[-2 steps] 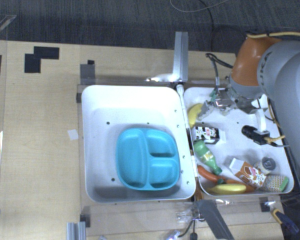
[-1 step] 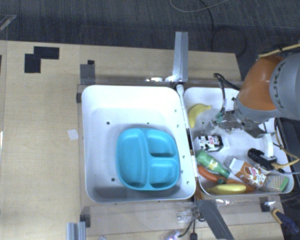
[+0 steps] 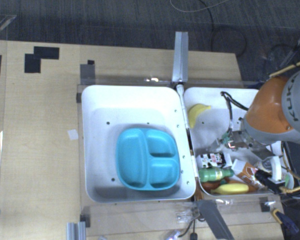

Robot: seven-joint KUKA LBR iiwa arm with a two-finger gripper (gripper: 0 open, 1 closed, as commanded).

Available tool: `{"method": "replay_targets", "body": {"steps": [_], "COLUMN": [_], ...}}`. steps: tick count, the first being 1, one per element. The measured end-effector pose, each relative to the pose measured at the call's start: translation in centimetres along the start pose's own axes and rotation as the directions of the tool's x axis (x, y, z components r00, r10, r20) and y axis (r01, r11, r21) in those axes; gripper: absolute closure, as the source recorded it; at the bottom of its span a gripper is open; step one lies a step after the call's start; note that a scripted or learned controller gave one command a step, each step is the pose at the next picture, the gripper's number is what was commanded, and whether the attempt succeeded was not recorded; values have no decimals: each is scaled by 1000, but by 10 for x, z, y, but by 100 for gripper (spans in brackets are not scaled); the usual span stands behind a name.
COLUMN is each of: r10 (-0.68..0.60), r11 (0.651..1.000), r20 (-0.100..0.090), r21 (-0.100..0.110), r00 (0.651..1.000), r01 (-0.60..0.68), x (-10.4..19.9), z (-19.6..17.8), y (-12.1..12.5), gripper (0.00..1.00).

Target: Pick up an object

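- Reaching into the right white bin [image 3: 210, 96], the grey arm's pincer [image 3: 231, 143] hangs above clutter.
- Green plastic bottle [image 3: 215, 174] lies beside a yellow banana [image 3: 233, 188].
- Printed card [image 3: 211, 159]: writing unreadable.
- "KU" marks the arm.

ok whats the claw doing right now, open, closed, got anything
claw: cannot be told; it sits low in the right bin, above the small black-and-white item, and nothing is visibly in its grasp.

Left bin [image 3: 95, 134] holds a blue divided tray [image 3: 147, 159]. Right bin [image 3: 210, 126] contains a yellow item [image 3: 197, 113], green bottle [image 3: 215, 174] and banana [image 3: 232, 188]. Gripper [image 3: 231, 143] is low over the clutter, its contact unclear.
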State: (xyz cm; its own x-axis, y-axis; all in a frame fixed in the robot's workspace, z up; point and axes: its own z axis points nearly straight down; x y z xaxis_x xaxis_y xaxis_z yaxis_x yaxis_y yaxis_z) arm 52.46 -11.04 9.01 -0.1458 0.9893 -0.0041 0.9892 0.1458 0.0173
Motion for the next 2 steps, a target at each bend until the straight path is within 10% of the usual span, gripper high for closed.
{"method": "replay_targets", "body": {"steps": [1, 2], "r10": [149, 150], "r11": [989, 989], "r20": [0, 1], "r21": [3, 11], "r00": [989, 989], "r01": [-149, -150], "x": [-8, -39], "z": [2, -31], "y": [65, -40], "gripper": [0, 0]}}
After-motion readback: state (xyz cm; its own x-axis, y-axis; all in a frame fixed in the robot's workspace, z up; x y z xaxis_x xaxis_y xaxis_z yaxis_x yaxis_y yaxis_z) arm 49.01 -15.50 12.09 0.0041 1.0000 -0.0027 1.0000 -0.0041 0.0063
